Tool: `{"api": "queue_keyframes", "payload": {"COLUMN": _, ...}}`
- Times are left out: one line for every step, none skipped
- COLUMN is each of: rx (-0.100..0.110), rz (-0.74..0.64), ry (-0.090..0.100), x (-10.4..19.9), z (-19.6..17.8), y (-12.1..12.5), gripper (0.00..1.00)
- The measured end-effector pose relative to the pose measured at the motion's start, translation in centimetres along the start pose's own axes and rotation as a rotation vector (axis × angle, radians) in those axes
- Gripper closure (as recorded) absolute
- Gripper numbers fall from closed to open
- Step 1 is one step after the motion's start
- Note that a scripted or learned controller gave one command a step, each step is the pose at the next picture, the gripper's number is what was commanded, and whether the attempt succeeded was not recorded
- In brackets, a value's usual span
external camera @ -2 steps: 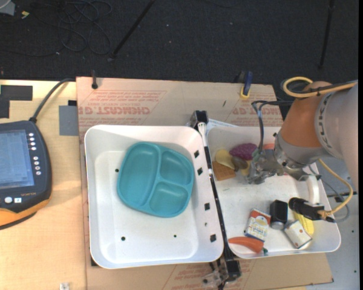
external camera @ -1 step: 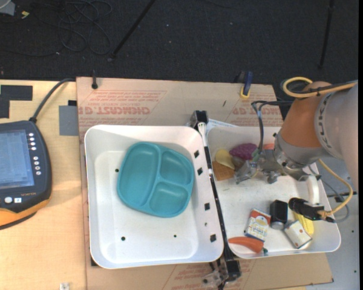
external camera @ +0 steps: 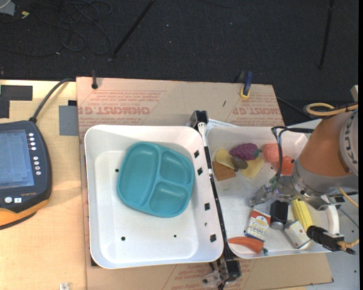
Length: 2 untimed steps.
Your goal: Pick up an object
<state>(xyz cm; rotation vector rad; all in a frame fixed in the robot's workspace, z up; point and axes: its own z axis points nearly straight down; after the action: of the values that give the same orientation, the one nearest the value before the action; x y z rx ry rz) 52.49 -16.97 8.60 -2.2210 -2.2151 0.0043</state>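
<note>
My gripper (external camera: 273, 193) is low in the right bin (external camera: 233, 201), near its middle, below the orange band of the arm (external camera: 327, 153). Around it lie several small objects: a purple grape bunch (external camera: 245, 151), a yellow piece (external camera: 253, 169), a brown piece (external camera: 224, 173) and an orange-pink ball (external camera: 270, 152) behind it. In front of it are a black object (external camera: 279, 212), a small white, red and blue box (external camera: 258, 225) and a yellow marker (external camera: 302, 213). The wrist hides what lies directly under the gripper.
The left bin (external camera: 109, 222) holds a teal divided plate (external camera: 157, 179). An orange-red item (external camera: 247, 244) lies at the right bin's front rim, and a white object (external camera: 296, 235) sits near its front right corner. A tablet (external camera: 15, 162) rests on the bench at far left.
</note>
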Motion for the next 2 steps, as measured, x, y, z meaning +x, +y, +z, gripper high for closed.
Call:
{"api": "queue_keyframes", "payload": {"rx": -0.002, "rz": -0.007, "ry": 0.000, "x": 8.64, "z": 0.01, "y": -4.44, "gripper": 0.00}}
{"api": "queue_keyframes", "payload": {"rx": 0.003, "rz": 0.000, "ry": 0.001, "x": 8.22, "z": -0.74, "y": -4.33, "gripper": 1.00}}
